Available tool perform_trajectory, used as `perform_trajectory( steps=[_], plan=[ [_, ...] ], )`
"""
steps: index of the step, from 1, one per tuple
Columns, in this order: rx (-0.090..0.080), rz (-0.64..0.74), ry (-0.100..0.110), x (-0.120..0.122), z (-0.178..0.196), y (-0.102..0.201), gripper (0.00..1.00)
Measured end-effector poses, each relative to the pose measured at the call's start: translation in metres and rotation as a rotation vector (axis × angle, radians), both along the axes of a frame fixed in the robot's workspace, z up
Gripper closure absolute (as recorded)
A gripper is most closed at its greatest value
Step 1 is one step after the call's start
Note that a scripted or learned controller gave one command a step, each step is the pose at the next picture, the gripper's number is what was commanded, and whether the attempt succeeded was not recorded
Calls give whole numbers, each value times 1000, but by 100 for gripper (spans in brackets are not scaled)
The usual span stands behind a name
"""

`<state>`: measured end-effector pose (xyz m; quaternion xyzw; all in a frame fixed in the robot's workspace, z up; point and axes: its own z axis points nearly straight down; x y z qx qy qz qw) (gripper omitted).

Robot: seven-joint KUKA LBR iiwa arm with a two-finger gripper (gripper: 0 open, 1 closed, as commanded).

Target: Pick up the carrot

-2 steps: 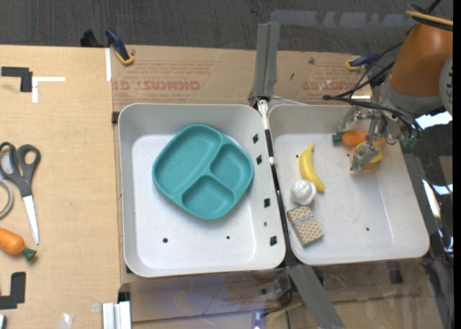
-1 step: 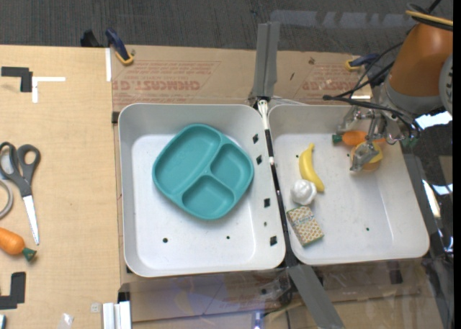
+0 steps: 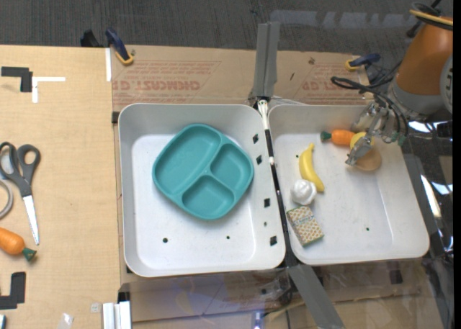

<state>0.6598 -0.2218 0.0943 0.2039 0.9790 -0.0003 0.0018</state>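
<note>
camera view: the carrot lies in the right bin, near its far wall, long axis running left-right with the green top pointing left toward the banana. the gripper hangs just at the carrot's right, orange end, so the carrot sits immediately left of it. i cannot tell whether it is parted or closed, nor whether it grips anything. another carrot-like toy lies on the surface far left, outside both bins.

Carrot lies behind banana in right bin.
</note>
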Motion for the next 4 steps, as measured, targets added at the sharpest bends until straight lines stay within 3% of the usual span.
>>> perform_trajectory(
  steps=[4],
  plan=[
    [0, 0, 0, 0, 0, 0, 0]
  ],
)
